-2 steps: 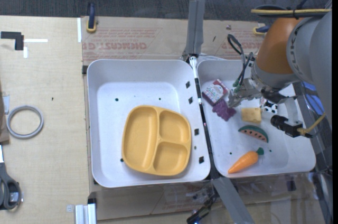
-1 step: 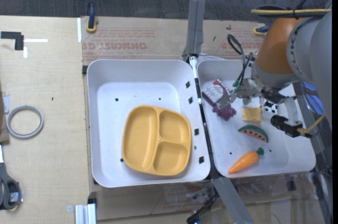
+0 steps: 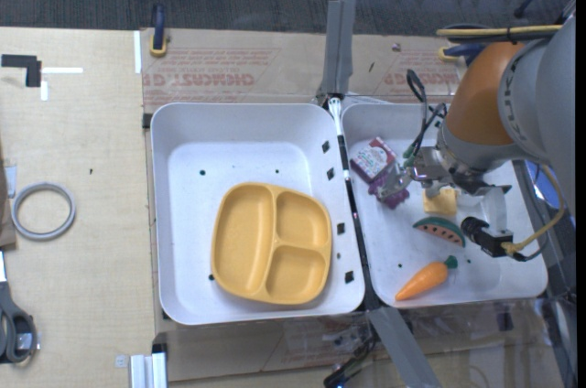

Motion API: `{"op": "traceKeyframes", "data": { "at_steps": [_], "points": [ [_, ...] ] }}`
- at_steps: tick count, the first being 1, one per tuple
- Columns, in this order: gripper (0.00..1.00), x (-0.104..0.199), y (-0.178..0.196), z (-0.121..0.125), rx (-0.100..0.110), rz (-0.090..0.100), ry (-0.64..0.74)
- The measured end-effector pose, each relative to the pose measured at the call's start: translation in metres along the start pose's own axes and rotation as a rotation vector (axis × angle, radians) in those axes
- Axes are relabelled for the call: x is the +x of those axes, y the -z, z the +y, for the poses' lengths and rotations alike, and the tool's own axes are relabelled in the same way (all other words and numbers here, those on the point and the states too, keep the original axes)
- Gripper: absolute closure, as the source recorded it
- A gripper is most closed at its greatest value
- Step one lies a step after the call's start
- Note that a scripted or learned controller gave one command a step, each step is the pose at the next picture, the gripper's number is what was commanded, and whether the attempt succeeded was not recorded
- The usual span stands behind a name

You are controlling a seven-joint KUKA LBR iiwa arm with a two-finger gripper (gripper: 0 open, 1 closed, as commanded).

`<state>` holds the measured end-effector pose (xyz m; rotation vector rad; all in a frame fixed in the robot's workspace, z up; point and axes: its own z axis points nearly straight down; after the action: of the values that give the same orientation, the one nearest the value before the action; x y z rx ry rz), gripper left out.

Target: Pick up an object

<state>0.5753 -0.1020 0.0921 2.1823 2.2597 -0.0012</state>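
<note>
The right bin (image 3: 513, 285) holds several toys. A purple packet with a pink and white label (image 3: 374, 161) lies at its upper left. A watermelon slice (image 3: 439, 231) sits near the middle, and an orange carrot with a green top (image 3: 425, 279) lies near the front. A pale yellow block (image 3: 442, 199) rests just under the wrist. My gripper (image 3: 400, 183) is low in this bin, right at the lower right edge of the purple packet and seemingly touching it. The wrist hides how the jaws stand.
A yellow divided plate (image 3: 272, 242) lies in the left bin (image 3: 183, 148). On the wooden bench to the left are a grey tape ring (image 3: 41, 210) and scissors (image 3: 13, 333). The grey and orange arm (image 3: 513, 93) covers the right bin's upper right corner.
</note>
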Motion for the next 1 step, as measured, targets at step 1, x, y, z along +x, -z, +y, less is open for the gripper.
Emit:
{"op": "traceKeyframes", "data": {
  "at_steps": [1],
  "points": [
    [1.0,-0.0007,0.0088,-0.0001,0.002,-0.001,0.001]
  ]
}}
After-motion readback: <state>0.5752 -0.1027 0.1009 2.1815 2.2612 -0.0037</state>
